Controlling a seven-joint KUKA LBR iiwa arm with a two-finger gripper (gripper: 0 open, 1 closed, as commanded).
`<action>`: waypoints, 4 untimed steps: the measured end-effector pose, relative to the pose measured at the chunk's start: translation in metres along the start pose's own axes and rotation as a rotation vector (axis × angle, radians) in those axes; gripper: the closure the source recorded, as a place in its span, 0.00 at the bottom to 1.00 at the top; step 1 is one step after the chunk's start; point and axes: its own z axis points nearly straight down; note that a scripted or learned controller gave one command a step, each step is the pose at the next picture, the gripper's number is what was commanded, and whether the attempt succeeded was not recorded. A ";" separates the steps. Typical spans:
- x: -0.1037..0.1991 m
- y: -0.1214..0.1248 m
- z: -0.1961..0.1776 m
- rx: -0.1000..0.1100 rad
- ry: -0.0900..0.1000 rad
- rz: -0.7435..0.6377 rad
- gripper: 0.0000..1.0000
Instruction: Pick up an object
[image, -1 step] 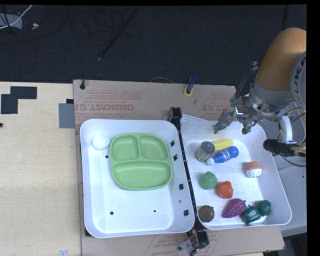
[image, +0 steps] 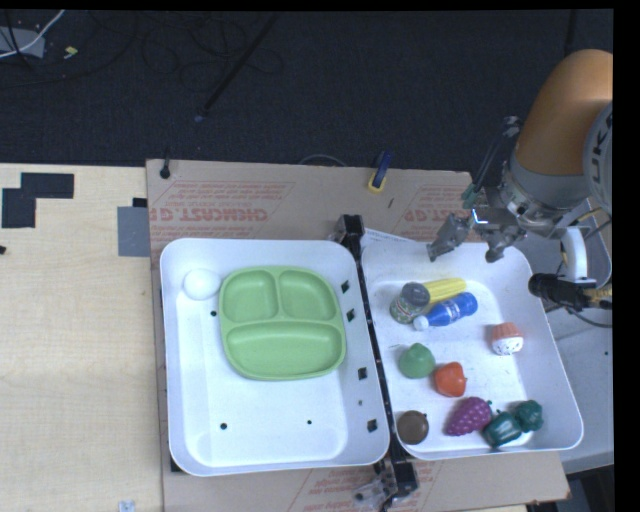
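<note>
My gripper (image: 470, 245) hangs above the far edge of the right bin (image: 555, 375), open, with nothing between its fingers. Below it in that bin lie a yellow cylinder (image: 445, 289), a blue bottle (image: 450, 310) and a grey can (image: 409, 300) close together. Further toward the front sit a green pepper-like toy (image: 416, 360), a red-orange toy (image: 450, 379), a white and red piece (image: 507, 339), purple grapes (image: 467, 415), a brown round piece (image: 412, 427) and a dark green toy (image: 513, 423).
The left bin (image: 190, 400) holds a green divided plate (image: 281, 322) and a white ball (image: 200, 284). A black divider (image: 362, 330) runs between the bins. A yellow-blue clip (image: 379, 176) lies on the cardboard behind them.
</note>
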 end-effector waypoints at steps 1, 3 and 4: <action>-0.002 -0.009 0.059 0.006 0.001 0.000 0.00; 0.000 -0.003 0.114 -0.017 -0.001 0.001 0.00; 0.001 -0.001 0.102 -0.023 0.003 0.003 1.00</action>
